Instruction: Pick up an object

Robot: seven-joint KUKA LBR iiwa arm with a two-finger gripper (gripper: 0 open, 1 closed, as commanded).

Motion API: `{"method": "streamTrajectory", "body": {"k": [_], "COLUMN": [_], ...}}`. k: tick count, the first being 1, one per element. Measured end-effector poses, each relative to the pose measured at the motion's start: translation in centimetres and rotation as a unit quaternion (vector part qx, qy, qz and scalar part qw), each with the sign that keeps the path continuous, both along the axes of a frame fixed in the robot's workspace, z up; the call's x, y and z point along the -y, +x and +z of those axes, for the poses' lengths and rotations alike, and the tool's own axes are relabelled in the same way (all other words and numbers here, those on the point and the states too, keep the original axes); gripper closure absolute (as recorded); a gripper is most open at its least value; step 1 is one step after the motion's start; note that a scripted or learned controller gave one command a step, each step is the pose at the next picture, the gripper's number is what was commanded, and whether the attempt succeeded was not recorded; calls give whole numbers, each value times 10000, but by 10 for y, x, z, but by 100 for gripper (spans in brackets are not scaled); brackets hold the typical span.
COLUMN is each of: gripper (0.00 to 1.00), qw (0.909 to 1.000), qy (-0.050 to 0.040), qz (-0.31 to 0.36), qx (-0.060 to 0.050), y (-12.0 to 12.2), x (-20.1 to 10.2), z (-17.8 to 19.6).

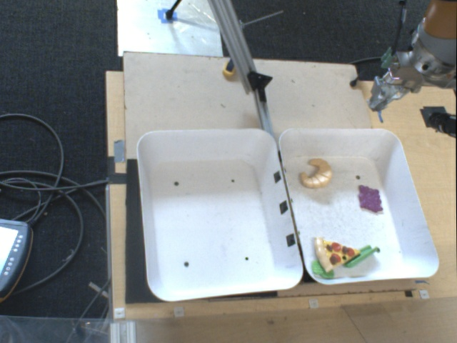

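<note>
Bins are sitting side by side on the bench (178,91), the left bin (146,191) and the right bin (413,191) touching along their shared rims, where three small black clips (283,207) are straddling the join.

The right bin is holding all the toy food. A tan croissant (315,174) is lying near the far wall, towards the side next to the left bin, its curve opening downward. A small purple lump (370,199), possibly a bunch of grapes though too blurred to tell, is resting nearer the middle of the floor, well apart from the croissant. A pizza slice (333,251) is lying in the near corner by the shared rim, and a green piece (363,255) is touching its right edge and sticking out at a slant; what that piece is cannot be told.

The gripper (379,97) is hanging outside the right bin, beyond its far right corner and above the bare bench, well apart from every toy. Nothing is showing in its grasp, and whether it is open or closed cannot be told. The arm (437,27) is reaching in from the upper right.

A slanted metal pole (232,27) is crossing the bench from the top, with a black clamp (258,81) on it. Cables (43,184) are trailing over the dark floor at left, beside a handheld screen (10,254).
</note>
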State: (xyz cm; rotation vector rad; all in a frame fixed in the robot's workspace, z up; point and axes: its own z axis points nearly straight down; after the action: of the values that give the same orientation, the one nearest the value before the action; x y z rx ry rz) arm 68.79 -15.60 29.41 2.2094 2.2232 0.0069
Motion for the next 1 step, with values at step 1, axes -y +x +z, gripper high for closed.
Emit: {"method": "streamTrajectory", "body": {"k": [1], "gripper": [100], "qw": [10000], "qy": [14], "qz": [13], "qx": [-38], "y": [-10], "x": [-46], "z": [-9]}}
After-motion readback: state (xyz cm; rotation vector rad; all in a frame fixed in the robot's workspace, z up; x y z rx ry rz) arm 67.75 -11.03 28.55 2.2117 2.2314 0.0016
